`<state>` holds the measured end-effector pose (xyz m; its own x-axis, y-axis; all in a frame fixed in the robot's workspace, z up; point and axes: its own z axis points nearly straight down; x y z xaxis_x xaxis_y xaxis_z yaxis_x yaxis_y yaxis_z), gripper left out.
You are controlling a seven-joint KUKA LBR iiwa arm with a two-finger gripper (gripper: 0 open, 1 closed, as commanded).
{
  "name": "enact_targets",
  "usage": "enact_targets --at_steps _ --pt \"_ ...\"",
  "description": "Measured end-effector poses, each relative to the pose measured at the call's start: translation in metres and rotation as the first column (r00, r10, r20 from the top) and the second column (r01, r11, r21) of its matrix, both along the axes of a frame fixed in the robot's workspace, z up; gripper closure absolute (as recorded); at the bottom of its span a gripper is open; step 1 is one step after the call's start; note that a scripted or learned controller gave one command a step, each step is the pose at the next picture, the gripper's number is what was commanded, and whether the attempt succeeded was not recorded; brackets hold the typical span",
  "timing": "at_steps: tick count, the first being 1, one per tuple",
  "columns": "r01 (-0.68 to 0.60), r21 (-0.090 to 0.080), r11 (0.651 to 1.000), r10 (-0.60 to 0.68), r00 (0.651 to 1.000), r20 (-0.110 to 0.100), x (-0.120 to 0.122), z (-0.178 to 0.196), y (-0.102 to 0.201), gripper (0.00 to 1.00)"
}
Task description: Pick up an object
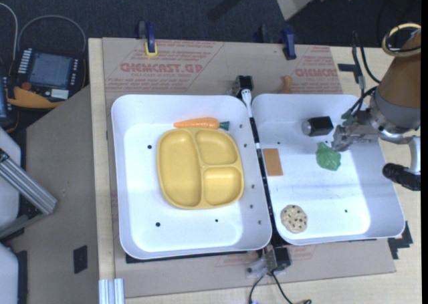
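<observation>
In the right bin (374,226), a small green leafy piece (328,159) lies near the middle. My gripper (339,141) comes in from the right and hangs just above the piece's upper right edge, its tip touching or nearly touching it. A black block (317,125) sits just left of the gripper. An orange-brown flat rectangle (272,162) lies by the bin's left wall. A round speckled cookie (293,218) rests near the front.
The left bin (134,229) holds a yellow divided plate (199,166) with a carrot (198,123) behind it. The arm's orange band (401,82) rises at the right edge. Bare bin floor lies right of the cookie.
</observation>
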<state>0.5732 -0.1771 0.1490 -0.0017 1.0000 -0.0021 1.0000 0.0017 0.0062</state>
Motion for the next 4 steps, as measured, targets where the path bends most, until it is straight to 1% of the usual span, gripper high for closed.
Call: enact_targets --at_steps 1,2,3,4 --pt "0.001 -0.002 1.000 -0.001 1.000 0.002 0.005 0.061 -0.008 1.00" --pt "0.001 -0.001 1.000 -0.001 1.000 0.001 0.007 0.102 -0.008 1.00" --pt "-0.003 0.004 1.000 0.003 1.000 -0.007 -0.001 0.101 0.034 1.00" --pt "-0.004 0.004 1.000 0.004 1.000 -0.008 -0.001 0.092 0.095 1.00"
